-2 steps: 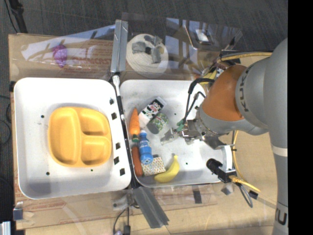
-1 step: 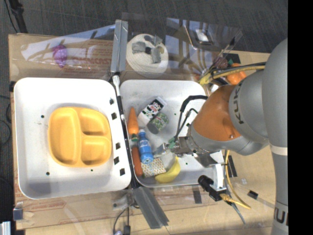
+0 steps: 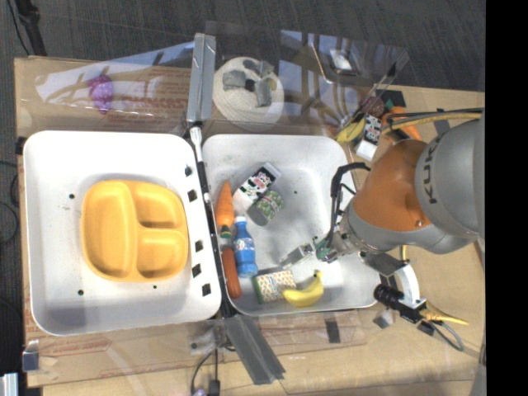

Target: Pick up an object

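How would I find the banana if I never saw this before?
Look in the right bin, the one with the small toys, and go to its near edge. The banana lies there beside a small patterned can. It is the only curved, all-yellow thing in that bin.

- Open floor in the upper right of the right bin (image 3: pixel 318 151), between the carton (image 3: pixel 256 181) with the can (image 3: pixel 266 207) just below it and the right wall.
- Crowded along the left wall: carrot (image 3: pixel 224 206), blue bottle (image 3: pixel 244 247) and sausage (image 3: pixel 231 272), packed side by side from mid-wall to the front.
- Blocked at the front edge by a small box (image 3: pixel 272 284) touching a banana (image 3: pixel 304 291).
- Taken up at the right side by the arm (image 3: pixel 404 196), with the hand (image 3: pixel 309 252) low just above the banana.
- Left bin (image 3: pixel 49 163) mostly filled by a yellow tray (image 3: pixel 136 228); bare white margin all around it.
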Controlling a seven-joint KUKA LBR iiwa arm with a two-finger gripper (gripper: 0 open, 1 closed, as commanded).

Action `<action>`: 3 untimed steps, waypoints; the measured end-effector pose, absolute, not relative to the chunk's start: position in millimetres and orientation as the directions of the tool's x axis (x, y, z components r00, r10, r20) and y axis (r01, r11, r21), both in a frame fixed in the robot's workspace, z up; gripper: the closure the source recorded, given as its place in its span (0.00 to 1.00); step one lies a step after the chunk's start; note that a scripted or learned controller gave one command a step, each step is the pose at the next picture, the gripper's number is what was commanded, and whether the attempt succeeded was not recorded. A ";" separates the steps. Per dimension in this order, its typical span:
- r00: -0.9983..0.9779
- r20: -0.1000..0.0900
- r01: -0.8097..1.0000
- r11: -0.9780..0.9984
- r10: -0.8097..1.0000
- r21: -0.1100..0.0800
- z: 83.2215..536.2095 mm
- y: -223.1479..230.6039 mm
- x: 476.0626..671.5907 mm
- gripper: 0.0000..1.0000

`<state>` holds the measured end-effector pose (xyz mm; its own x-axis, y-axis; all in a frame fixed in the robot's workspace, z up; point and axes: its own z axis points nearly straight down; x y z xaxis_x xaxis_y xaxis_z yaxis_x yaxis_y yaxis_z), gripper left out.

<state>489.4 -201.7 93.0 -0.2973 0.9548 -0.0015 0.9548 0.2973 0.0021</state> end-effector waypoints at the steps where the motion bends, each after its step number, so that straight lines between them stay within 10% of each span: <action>1: -0.481 -0.001 0.877 0.481 0.877 0.001 92.6 -147.8 529.0 0.00; 2: -0.496 0.000 0.868 0.496 0.868 0.000 92.5 -143.6 595.9 0.00; 3: -0.499 0.001 0.866 0.499 0.866 -0.001 102.5 -143.4 596.1 1.00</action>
